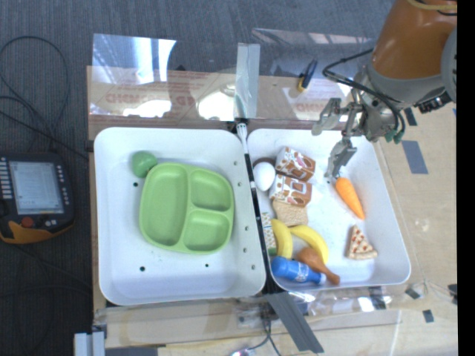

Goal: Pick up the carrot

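Camera view: looks down on two white bins side by side on a bench.
Arm [412, 35]: grey and orange, comes in from the right, over the top of the right bin [386, 199].
Gripper [336, 138]: hangs above the top right part of the right bin. The jaws are spread apart with nothing between them.
Carrot [349, 196]: orange, lies flat in the right bin near its right side. Its top end is just under the lower finger. I cannot tell if they touch.
Other food in the right bin: a white egg [263, 175], two brown and white snack packs [295, 176], a cracker [289, 213], two bananas [297, 237], a pizza slice [360, 244], a chicken leg [318, 263] and a blue bottle [295, 271].
Left bin [119, 273]: holds a green plate [187, 208] with three parts and a green ball [144, 162] touching its top left corner.
Writing: red letters run along the back strip [133, 95] behind the bins, too blurry to read. The packs and the bottle have marks too small to read.
Left of the bench: a handheld screen [33, 195] with a cable lies on the floor.
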`<state>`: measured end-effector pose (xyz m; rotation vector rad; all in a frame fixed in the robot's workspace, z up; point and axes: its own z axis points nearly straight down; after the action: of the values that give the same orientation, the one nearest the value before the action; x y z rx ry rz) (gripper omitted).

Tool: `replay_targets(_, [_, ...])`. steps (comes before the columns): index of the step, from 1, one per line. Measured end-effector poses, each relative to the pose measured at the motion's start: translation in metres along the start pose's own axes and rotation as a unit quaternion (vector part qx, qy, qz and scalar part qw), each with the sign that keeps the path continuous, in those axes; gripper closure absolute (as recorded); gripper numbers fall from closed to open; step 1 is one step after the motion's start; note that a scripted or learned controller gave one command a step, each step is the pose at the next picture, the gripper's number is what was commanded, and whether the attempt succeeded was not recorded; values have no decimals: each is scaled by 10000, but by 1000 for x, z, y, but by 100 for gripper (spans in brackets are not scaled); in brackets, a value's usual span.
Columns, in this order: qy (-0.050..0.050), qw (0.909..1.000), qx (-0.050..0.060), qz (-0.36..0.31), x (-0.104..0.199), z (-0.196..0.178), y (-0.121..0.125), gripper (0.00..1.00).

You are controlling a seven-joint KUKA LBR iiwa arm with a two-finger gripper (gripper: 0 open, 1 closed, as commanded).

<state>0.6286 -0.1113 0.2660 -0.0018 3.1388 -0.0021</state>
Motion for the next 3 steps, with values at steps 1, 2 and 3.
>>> replay_targets(1, [34, 9975, -6, 713, 5, 76, -59, 0])
replay_targets(2, [-11, 9939, 1, 1104, 27, 172, -107, 0])
replay_targets(3, [-48, 9942, 16, 1071, 3, 176, -99, 0])
